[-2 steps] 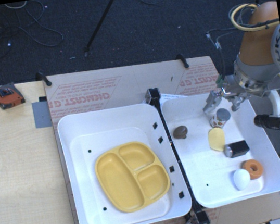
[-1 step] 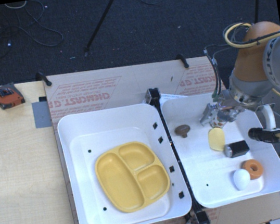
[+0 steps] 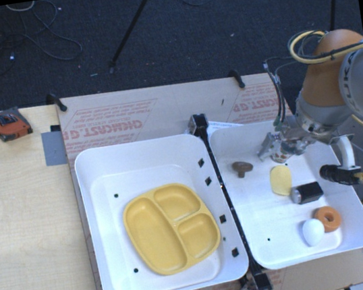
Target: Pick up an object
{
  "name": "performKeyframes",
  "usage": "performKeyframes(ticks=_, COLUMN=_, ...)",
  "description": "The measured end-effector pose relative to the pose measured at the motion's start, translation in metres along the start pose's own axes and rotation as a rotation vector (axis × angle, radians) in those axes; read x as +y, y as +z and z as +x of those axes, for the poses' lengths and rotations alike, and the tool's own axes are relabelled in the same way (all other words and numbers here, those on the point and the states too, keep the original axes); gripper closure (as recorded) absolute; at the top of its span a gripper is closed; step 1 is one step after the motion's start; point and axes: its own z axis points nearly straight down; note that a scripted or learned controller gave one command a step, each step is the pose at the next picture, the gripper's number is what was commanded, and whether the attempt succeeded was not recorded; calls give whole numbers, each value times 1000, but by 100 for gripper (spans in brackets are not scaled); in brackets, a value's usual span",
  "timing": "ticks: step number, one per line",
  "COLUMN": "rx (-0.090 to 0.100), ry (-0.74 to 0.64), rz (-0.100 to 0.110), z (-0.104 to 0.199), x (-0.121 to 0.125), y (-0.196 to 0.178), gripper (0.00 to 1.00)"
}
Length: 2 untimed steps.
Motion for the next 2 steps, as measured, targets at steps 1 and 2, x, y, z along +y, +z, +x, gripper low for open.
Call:
performKeyframes(ticks=1, rx=-1, ry=0, rz=10, z=-2, x=-1, y=-4, gripper=100)
performKeyframes(ticks=2, rx=5, ry=0, rz=13, z=-4, x=-3, y=-64, gripper=100)
